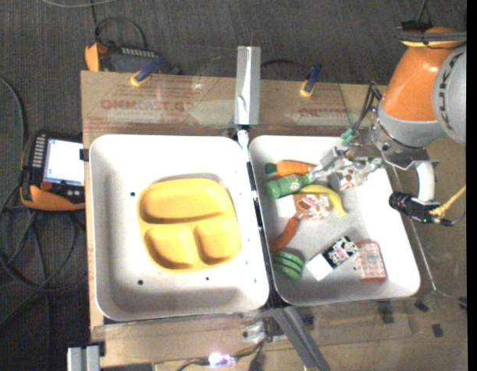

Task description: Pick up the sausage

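Observation:
The sausage [285,233], a curved orange-brown piece, lies in the right bin [400,280] near its left wall, below a red and white packet [312,205]. My gripper [340,163] hangs over the upper middle of that bin, beside a carrot [294,166] and above a banana [334,196]. It is well apart from the sausage, up and to the right of it. Nothing shows between its fingertips.
A green bottle [288,184] lies under the carrot. A green round piece [288,264], a black and white carton [335,254] and a pink box [369,260] sit near the bin's front. The left bin [114,161] holds a yellow divided tray [190,221].

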{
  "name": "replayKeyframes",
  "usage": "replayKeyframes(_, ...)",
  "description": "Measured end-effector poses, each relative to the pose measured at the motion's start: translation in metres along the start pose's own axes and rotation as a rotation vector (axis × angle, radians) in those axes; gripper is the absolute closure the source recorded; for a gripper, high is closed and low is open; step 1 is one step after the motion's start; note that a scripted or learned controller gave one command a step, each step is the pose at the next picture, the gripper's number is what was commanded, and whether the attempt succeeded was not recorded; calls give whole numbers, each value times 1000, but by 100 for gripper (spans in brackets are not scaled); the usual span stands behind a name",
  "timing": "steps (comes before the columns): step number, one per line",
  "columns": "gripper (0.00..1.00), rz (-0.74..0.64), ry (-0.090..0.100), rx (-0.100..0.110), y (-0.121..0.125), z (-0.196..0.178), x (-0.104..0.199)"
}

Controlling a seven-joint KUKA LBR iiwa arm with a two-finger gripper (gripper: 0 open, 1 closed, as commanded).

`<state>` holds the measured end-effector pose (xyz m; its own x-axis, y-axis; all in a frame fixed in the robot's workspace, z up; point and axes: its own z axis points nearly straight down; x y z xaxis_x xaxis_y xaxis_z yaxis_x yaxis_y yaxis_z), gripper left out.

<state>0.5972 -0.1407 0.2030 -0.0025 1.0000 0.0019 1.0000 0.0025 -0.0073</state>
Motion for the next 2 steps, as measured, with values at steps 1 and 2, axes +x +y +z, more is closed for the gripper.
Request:
replayKeyframes(1,0,48,-1,-1,-3,-37,4)
replayKeyframes(2,0,372,0,2,-21,-4,39)
